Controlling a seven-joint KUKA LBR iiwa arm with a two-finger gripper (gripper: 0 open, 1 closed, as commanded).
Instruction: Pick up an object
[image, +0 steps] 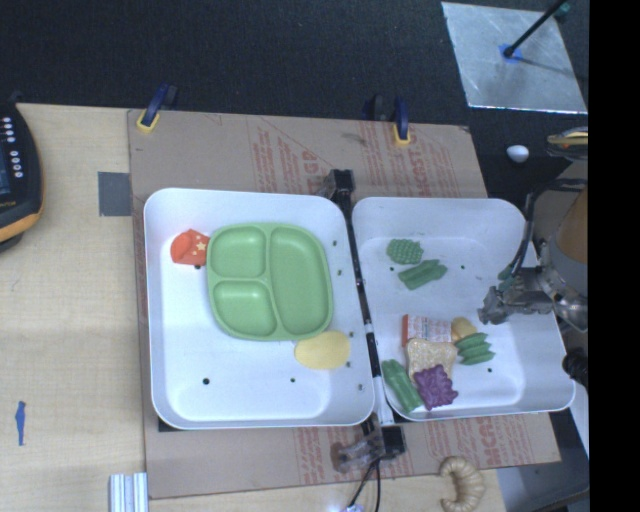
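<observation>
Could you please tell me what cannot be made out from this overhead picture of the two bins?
- Gripper, camera view: small and blurred over the right bin; whether it holds anything cannot be told.
- Arm, camera view: cut off by the right side of the picture.
- Pile by the purple toy, camera view: pieces overlap, hiding their undersides.
- Red toy, camera view: partly tucked beside the green plate.

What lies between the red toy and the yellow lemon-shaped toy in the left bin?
In the camera view, the green divided plate lies between the red toy and the yellow toy.
</observation>
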